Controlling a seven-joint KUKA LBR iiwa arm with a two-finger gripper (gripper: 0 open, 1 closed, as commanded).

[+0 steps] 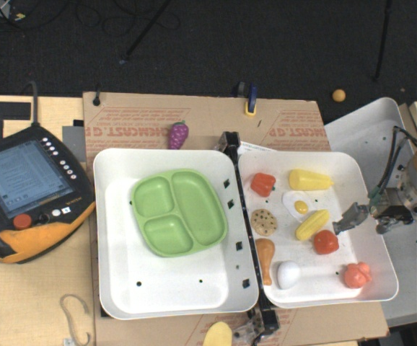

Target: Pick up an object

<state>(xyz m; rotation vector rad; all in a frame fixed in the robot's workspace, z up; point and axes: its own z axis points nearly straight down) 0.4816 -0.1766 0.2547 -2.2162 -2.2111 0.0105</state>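
Note:
My gripper [369, 221] hangs over the right rim of the right bin [353, 166], open, with nothing between its fingers [348, 218]. Just left of it lie a red tomato [326, 242] and a yellow piece [312, 224]. A reddish-orange fruit [356, 274] sits below the gripper near the bin's front right corner. Further left in the same bin are a fried egg [297, 205], a yellow corn-like piece [310, 180], a red pepper [263, 184], a cookie [264, 222], a drumstick [265, 253] and a white egg [288, 274].
The left bin [122, 265] holds a green divided plate [180, 213]. Purple grapes [178, 135] lie on the cardboard behind it, and a yellow fruit [218, 334] lies in front of the bins. A teach pendant [28, 186] rests at the far left.

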